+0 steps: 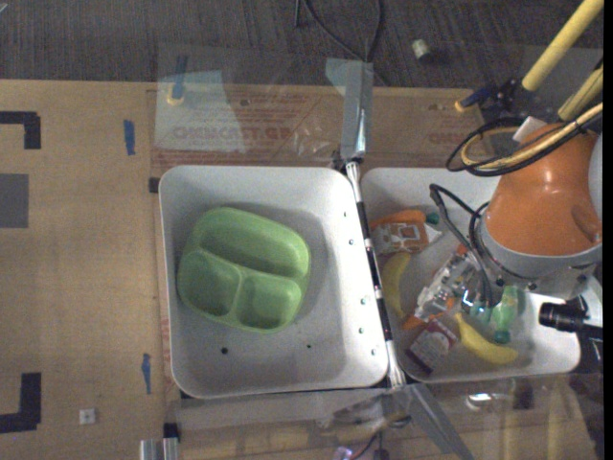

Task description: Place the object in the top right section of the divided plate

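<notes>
The green divided plate (245,268) lies in the left bin (192,199), slightly turned, with bare white floor on every side of it and the widest free strip between it and the bin's right wall. Its three sections hold nothing. That right wall meets the right bin (560,357) along a raised double rim with a row of small holes, just right of the plate.

Right of the plate, beyond that rim, the right bin is crowded. An orange-topped packet (400,234) lies at its upper left, a yellow banana (392,286) runs along its left wall, a second banana (487,343) curves near its lower edge, and a dark red packet (433,341) sits beside that. A crinkled clear wrapper (442,290) lies between them.

The arm's orange band (541,199) looms over the right half of that bin, covering much of its floor. Below it the gripper (479,300) points down among the clutter, next to a green-and-teal item (503,312) that is too blurred to name. Whether the fingers are apart or together cannot be told, and nothing can be seen held between them. Which item is meant for the plate cannot be told; all of them lie in the right bin.
</notes>
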### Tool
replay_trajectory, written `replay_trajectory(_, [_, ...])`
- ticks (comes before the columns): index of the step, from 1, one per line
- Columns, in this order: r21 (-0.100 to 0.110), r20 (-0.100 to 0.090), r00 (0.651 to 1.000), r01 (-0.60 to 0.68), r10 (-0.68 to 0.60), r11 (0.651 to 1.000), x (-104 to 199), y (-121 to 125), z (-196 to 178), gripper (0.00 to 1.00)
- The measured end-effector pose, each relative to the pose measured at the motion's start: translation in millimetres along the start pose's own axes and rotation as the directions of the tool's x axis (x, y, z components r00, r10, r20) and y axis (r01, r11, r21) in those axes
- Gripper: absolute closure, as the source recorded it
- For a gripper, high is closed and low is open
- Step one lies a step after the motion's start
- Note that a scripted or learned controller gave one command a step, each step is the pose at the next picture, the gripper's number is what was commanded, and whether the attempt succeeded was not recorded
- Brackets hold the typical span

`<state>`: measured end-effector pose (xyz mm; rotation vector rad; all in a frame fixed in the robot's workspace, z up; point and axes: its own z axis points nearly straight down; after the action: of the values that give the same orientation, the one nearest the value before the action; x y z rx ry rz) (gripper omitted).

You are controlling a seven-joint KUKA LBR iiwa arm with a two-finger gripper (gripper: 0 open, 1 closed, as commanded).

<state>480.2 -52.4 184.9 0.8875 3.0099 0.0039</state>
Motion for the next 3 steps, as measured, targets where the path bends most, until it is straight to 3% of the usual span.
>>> replay_trajectory(1, [0.000, 0.001, 0.999, -0.049, 0.049, 0.999, -44, 104, 0, 1.00])
replay_trajectory(2, [-0.001, 0.003, 0.987, 0.162, -0.162, 0.987, -6, 182, -103, 1.00])
replay_trajectory(3, [0.003, -0.003, 0.996, -0.086, 0.086, 0.996, 68, 181, -22, 1.00])
